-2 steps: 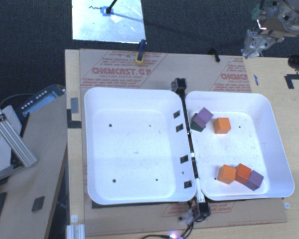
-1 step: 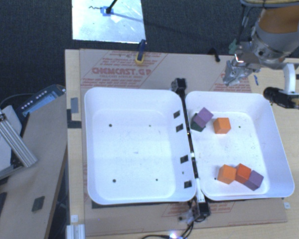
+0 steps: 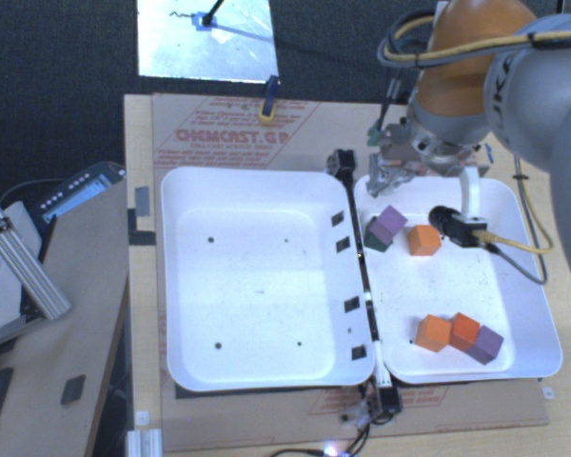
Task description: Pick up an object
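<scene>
Blocks for picking all lie in the right bin (image 3: 531,255). Toward its far left corner sits a purple block (image 3: 389,224), tilted, with a small dark green piece (image 3: 374,242) tucked against its near left edge. Just right of the purple block, apart by a narrow gap, is an orange block (image 3: 423,240). At the near side of the same bin three blocks huddle together: a lighter orange block (image 3: 434,333) on the left, a red-orange block (image 3: 464,330) touching it, and a second purple block (image 3: 485,344) touching that on the right.

The gripper (image 3: 388,174) hangs over the far left corner of the right bin, just beyond the tilted purple block and not touching it. Whether its jaws stand open or closed cannot be told from this slant; nothing is seen between them.

The left bin (image 3: 186,198) shows bare white floor with a few dark specks. Both bins rest on a cardboard sheet (image 3: 228,131) printed with red lettering.
</scene>
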